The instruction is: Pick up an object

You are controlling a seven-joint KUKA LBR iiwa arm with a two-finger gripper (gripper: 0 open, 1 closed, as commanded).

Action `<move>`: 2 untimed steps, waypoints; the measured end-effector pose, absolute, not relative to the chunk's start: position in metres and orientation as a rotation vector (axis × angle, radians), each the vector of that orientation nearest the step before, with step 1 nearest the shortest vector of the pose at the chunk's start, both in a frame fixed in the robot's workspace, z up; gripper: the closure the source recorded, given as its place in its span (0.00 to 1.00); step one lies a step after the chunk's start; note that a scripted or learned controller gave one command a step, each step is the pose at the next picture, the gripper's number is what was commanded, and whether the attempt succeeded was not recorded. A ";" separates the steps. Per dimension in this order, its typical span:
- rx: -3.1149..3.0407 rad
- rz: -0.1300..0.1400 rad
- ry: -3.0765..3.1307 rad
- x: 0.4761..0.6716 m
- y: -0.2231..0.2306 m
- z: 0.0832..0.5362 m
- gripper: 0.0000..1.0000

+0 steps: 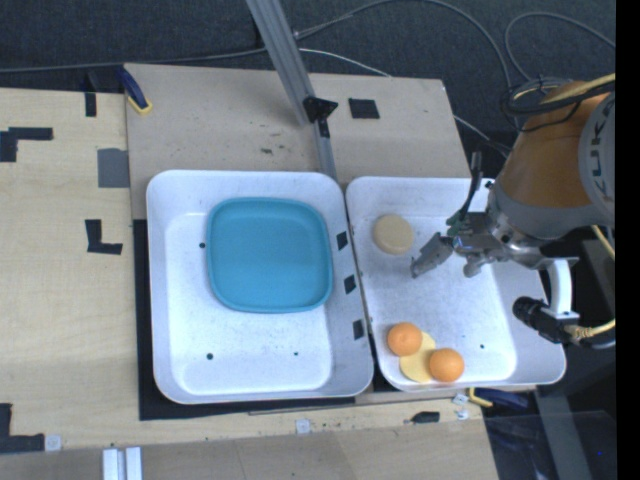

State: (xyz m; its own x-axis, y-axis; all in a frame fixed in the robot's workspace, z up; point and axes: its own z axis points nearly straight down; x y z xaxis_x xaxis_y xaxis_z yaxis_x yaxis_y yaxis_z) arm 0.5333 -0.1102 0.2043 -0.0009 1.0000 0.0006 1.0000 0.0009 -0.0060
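The right bin (520, 353) holds a tan round object (393, 233) near its far left corner. Near its front edge, two orange balls (404, 339) (446, 364) rest on a yellow disc (417, 360). My gripper (446, 261) hangs over the middle of this bin, to the right of the tan object. Its two dark fingers are spread apart, open, with nothing between them.
The left bin (180, 298) contains a square blue plate (269, 253). A grey metal pole (290, 58) slants from the top toward the gap between the bins. Cables lie behind the bench at the upper right.
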 end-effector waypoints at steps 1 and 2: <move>-2.217 0.005 -2.220 0.528 -0.101 0.149 0.00; -2.218 0.006 -2.219 0.527 -0.100 0.096 0.00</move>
State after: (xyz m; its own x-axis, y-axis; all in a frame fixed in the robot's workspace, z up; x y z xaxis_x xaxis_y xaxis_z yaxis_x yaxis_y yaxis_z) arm 0.5267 -0.1002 0.0959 -0.0004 1.0000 0.0005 1.0000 0.0004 -0.0056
